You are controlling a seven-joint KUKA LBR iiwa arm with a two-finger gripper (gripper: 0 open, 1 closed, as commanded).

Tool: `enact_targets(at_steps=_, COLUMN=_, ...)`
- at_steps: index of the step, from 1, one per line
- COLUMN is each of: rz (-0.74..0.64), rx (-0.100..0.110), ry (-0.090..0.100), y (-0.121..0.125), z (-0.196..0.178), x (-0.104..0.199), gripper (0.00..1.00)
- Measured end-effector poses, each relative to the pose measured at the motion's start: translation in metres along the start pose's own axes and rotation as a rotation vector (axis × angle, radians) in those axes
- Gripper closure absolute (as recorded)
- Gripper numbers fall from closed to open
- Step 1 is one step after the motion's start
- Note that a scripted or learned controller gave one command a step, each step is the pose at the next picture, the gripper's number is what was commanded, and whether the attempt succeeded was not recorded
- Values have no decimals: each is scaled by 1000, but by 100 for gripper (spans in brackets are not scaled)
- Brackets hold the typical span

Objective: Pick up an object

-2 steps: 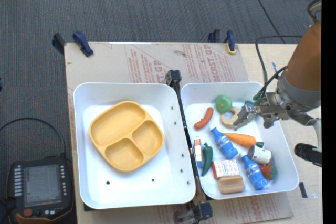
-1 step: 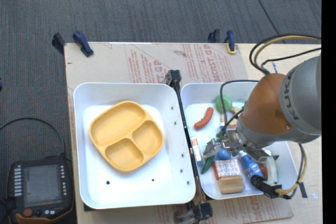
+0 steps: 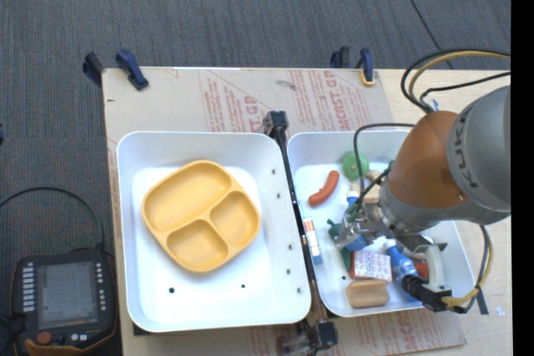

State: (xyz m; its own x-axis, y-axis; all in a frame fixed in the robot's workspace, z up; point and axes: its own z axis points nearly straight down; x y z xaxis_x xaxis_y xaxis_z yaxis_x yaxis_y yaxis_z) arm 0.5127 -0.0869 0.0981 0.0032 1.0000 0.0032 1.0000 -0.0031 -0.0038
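Camera view: the grey arm [image 3: 467, 171], with its orange band, reaches in from the 3 o'clock side and hangs over the right bin [image 3: 310, 147]. Its gripper [image 3: 360, 223] sits low among the clutter near the middle of that bin; the wrist hides too much to tell how it is set, and nothing can be seen held.

Around the gripper lie the loose things. A red sausage [image 3: 324, 188] lies at its 10 o'clock, near but apart. A green ball [image 3: 354, 164] sits at its 12 o'clock, close by the arm's cables. A red-and-white packet [image 3: 371, 265] lies just beside it at 5 o'clock, and a tan bread piece [image 3: 368, 293] farther at 6 o'clock. A small white tube [image 3: 311, 238] lies at 8 o'clock along the bin's wall.

The left bin [image 3: 133, 150] holds a yellow divided plate [image 3: 200, 215], well apart at 9 o'clock.
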Motion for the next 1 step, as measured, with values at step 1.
enact_targets(at_steps=1, rz=-7, rx=0, ry=-2, y=-37, z=-88, x=90, gripper=100)
